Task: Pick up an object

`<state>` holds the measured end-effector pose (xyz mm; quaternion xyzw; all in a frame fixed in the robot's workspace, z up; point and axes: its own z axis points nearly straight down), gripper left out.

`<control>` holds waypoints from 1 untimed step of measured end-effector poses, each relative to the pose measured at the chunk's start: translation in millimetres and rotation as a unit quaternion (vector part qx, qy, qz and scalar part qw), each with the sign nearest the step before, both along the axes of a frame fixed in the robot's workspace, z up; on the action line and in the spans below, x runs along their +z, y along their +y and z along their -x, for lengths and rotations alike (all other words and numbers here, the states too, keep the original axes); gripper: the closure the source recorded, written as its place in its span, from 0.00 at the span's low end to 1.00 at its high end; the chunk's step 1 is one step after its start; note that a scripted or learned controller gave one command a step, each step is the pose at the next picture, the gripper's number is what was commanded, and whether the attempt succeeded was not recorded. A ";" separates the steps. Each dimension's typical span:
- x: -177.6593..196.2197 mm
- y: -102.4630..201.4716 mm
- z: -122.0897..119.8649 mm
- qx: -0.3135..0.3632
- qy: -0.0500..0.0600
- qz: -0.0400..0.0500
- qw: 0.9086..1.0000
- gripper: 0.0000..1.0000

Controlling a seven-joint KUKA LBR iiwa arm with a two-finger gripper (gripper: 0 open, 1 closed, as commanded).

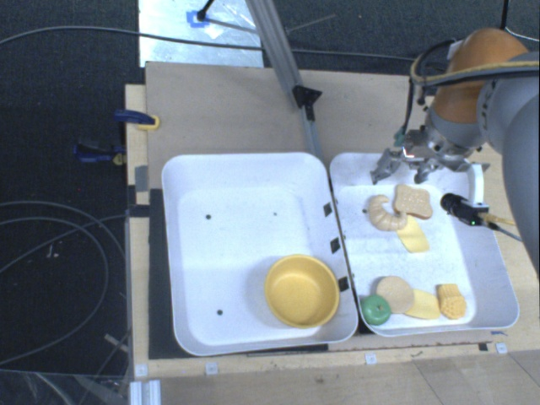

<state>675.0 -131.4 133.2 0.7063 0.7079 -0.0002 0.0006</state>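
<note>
Green ball [375,310] against right bin's [506,298] lower-left rim; claw [405,167] spread wide, unladen, over upper rim, bread slice [413,202] just below.

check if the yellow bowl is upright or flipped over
Upright: the round yellow plastic bowl shows its open hollow and rim facing up, in the left white bin.

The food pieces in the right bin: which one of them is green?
The small round piece at the near left corner of the right bin, next to the divider. The other pieces are tan, beige or yellow; this one alone is green.
</note>
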 end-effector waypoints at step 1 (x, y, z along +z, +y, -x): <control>-42.9 0.3 -1.1 0.002 -0.001 0.000 1.000 0.00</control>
